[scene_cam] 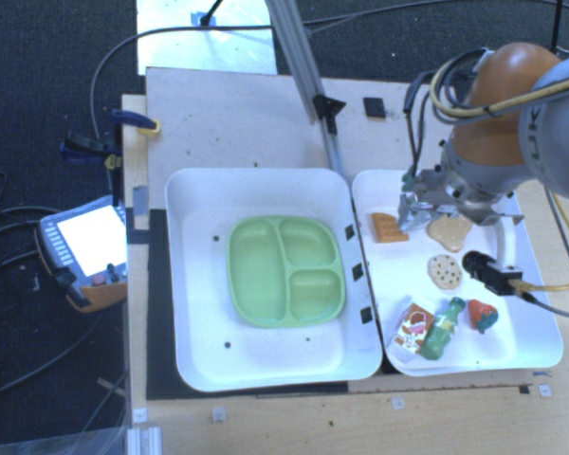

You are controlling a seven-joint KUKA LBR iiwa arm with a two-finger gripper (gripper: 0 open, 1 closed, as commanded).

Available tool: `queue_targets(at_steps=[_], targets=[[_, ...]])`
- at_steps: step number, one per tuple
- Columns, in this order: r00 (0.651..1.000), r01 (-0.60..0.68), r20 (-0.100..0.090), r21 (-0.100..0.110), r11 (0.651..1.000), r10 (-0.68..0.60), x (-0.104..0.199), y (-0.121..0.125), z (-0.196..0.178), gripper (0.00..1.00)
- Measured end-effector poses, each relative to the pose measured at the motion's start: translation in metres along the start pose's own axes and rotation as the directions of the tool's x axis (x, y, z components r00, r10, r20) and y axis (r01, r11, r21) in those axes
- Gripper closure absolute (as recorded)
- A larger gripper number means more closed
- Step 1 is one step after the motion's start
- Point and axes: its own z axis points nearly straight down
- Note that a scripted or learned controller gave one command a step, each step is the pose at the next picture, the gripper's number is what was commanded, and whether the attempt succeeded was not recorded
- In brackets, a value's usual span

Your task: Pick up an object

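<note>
The likeliest target, an orange wedge-shaped toy (389,227), lies flat in the right bin (550,349) near that bin's far left corner, close to the wall it shares with the left bin (185,349), and the gripper (412,209) hangs just beside the wedge on its right, low over the bin floor; I cannot tell whether it is open or closed, since the wrist housing hides that, and nothing can be seen held in it. The risk I judge greatest is a miss: the gripper sits off the wedge's right edge rather than over its middle, so a close from here could catch only a corner and skid the flat piece toward the bin wall, or shut on air. A tan bread-like slice (449,230) lies just on the other side, partly under the arm, and could be nudged or pinched instead. Further toward the near edge of the desk (266,131) lie a round cookie (445,271), a green bottle (442,330), a red and white packet (414,328) and a red strawberry-like toy (483,316), well apart from the gripper and unlikely to interfere; the green divided plate (286,271) in the left bin is out of the way
</note>
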Motion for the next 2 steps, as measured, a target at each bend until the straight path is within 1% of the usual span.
queue_targets(at_steps=[1, 2], targets=[[1.0, 0.0, 0.0, 0.0, 1.0, 0.0, 0.042, -0.021, -0.006, 1.0], [1.0, 0.0, 0.001, 0.0, 1.0, 0.0, 0.086, -0.04, -0.002, 1.0]])
